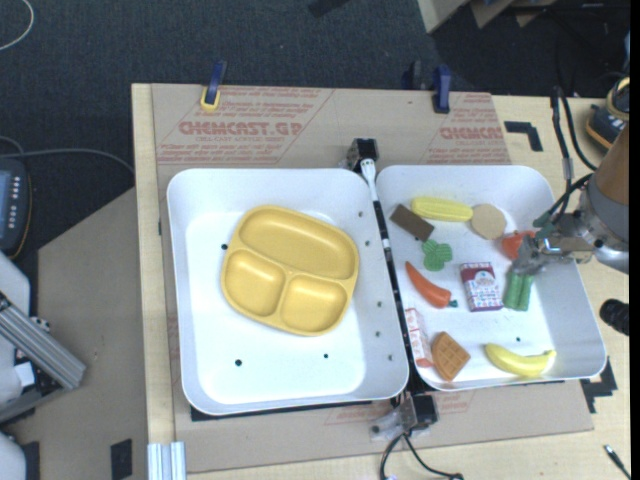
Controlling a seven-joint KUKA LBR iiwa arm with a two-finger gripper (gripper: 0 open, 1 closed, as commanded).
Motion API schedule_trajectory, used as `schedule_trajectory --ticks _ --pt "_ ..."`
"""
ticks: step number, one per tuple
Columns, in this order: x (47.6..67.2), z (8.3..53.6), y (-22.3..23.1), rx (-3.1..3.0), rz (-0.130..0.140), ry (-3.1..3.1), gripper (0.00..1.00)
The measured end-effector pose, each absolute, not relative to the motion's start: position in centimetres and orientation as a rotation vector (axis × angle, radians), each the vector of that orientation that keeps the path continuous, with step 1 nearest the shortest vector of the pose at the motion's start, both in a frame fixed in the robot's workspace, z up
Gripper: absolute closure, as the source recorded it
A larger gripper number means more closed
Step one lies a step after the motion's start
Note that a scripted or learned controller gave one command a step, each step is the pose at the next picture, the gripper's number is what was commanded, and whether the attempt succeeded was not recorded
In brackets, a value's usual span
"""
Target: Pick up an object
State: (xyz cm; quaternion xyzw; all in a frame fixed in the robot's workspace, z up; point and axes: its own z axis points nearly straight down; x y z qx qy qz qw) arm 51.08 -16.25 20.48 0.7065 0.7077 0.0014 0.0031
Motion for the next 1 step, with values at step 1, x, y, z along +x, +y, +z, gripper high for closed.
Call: schedule_trajectory --ticks 1 --pt "51.17 22.58 -16.25 2.217 0.002 2.22 1.0"
